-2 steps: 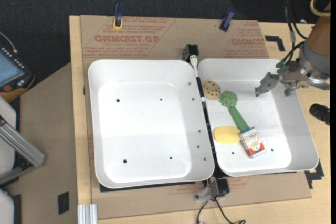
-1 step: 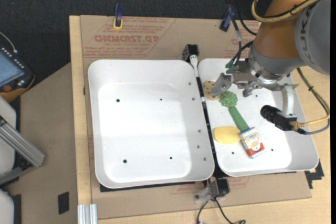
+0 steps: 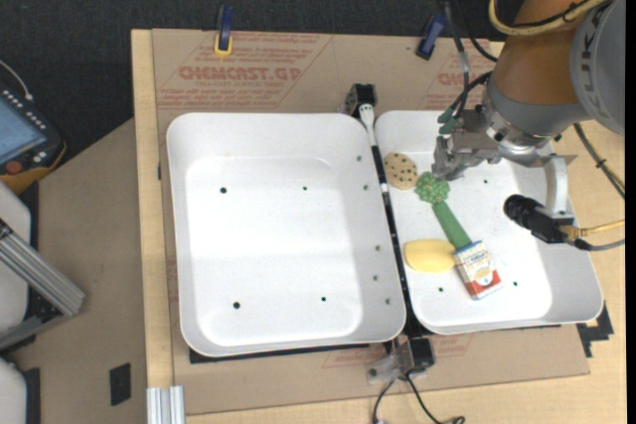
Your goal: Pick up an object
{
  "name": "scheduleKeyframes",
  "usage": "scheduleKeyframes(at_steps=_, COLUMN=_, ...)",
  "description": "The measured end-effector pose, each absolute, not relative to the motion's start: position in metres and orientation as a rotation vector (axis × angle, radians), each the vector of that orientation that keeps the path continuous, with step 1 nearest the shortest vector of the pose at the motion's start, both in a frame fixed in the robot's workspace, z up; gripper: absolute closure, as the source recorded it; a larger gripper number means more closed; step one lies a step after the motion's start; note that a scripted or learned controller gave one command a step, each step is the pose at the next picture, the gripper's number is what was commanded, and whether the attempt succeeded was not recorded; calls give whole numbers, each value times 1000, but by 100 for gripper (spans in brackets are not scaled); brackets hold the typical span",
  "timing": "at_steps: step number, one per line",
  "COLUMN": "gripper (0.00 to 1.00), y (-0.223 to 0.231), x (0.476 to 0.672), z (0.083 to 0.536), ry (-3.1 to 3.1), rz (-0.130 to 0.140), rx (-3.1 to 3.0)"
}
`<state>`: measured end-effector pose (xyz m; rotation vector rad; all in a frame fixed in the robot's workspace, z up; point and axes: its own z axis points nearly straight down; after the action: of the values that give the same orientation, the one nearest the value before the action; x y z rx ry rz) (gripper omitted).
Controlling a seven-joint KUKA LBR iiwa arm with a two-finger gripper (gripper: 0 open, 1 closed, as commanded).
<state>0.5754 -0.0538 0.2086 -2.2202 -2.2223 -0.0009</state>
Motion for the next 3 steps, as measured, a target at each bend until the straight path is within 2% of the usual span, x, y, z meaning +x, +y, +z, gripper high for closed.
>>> scheduleKeyframes(at_steps=1, gripper=100, y=26, x=559, z=301, ry=-2236, rz=-16, rx=-2214)
scheduleKeyframes(at_steps=2, gripper=100, y=78, x=507, z=305, ry=-2224, rz=3, rx=-2213)
scheduleKeyframes(at_steps=3, gripper=100, y=59, x=478, z=336, ry=-2220, rz=-4, rx=-2224)
